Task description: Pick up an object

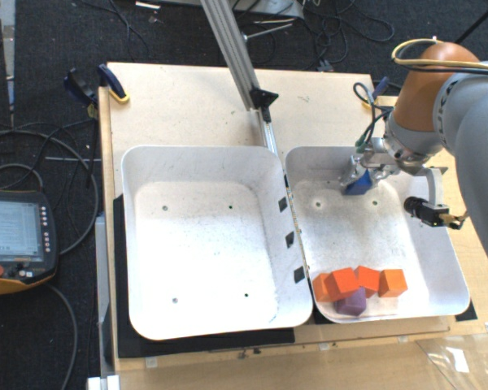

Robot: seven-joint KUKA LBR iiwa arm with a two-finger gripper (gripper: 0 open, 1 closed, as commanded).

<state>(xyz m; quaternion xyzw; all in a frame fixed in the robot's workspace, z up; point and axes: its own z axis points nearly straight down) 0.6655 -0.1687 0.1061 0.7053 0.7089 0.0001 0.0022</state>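
The grey arm reaches in from the right, its orange band above the wrist; the hand hangs over the upper part of the right bin, and a small blue block sits between its fingers, so the hand is clenched on that block. Whether the block rests on the bin floor or is held just above it cannot be told from this slant.

At the near end of the same bin lies a cluster of blocks, touching or nearly so: an orange block on the left, a second orange block beside it, a third orange block on the right, and a purple block in front of them, close to the rim.

The left bin stands just beside the right one on the pale desk; a metal pole slants down to the seam between the bins; a handheld control pad lies on the dark floor to the left.
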